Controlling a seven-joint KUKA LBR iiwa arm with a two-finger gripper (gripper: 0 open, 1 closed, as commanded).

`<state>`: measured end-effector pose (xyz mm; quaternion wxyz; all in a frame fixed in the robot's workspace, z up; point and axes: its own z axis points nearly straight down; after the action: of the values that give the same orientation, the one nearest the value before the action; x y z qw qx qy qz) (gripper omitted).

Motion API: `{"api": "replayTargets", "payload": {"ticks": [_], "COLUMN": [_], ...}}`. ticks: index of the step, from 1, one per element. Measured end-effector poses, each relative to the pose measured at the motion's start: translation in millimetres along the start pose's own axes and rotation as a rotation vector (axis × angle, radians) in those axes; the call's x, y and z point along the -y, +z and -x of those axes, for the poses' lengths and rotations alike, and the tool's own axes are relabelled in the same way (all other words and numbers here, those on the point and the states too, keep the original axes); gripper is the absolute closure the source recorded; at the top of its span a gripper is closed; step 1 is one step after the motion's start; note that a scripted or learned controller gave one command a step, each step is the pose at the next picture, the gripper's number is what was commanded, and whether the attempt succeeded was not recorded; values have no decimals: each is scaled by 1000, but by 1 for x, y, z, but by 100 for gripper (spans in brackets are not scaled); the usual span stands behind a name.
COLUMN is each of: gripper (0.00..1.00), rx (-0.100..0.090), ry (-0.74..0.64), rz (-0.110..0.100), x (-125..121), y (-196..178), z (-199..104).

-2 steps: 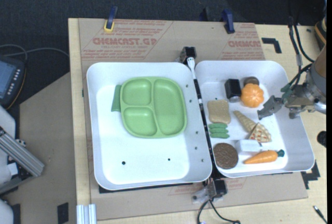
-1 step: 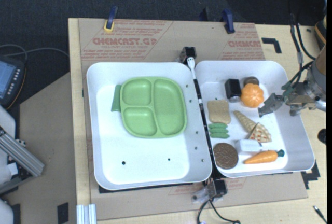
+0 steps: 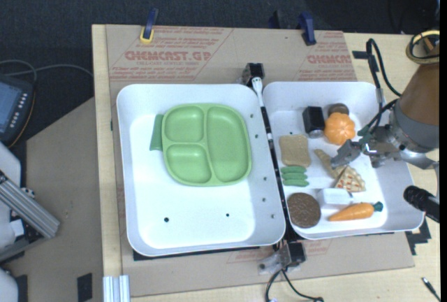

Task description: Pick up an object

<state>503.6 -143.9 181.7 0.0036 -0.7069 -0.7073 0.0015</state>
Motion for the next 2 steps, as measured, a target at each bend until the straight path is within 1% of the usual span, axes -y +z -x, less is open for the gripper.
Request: {"api": "replayTargets", "payload": {"ticks": [1, 2], "gripper": [0, 0], "rx": [0, 7], "ry": [0, 1], "rz": [-1, 13], "x": [4, 2], "y": [63, 95], "z": [-6, -4]}}
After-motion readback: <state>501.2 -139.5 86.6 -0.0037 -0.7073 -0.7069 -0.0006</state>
